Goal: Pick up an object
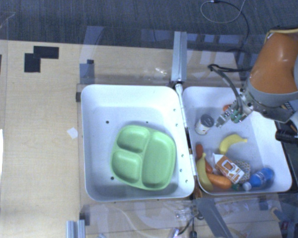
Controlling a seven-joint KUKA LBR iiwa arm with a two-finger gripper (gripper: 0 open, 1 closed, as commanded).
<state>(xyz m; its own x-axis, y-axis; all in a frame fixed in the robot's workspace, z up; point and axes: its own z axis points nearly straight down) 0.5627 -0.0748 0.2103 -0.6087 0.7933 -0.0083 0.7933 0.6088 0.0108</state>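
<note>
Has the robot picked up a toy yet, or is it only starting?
Only starting, it looks like. Done: the arm has reached over the right bin. In hand: nothing visible. Left: the grab itself. The banana, small can and blue bottle all lie in that bin; the green tray sits in the left bin.

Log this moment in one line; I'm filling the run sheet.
arm: above right bin | holding: nothing seen | left bin: green tray | phase: pre-grasp

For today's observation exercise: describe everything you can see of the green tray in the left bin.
The green tray is pale green, looks like smooth plastic, and has rounded corners and three compartments: two small ones on the left, one large on the right. It lies flat and slightly turned on the floor of the left bin, towards the front right. Nothing lies in it.
</note>
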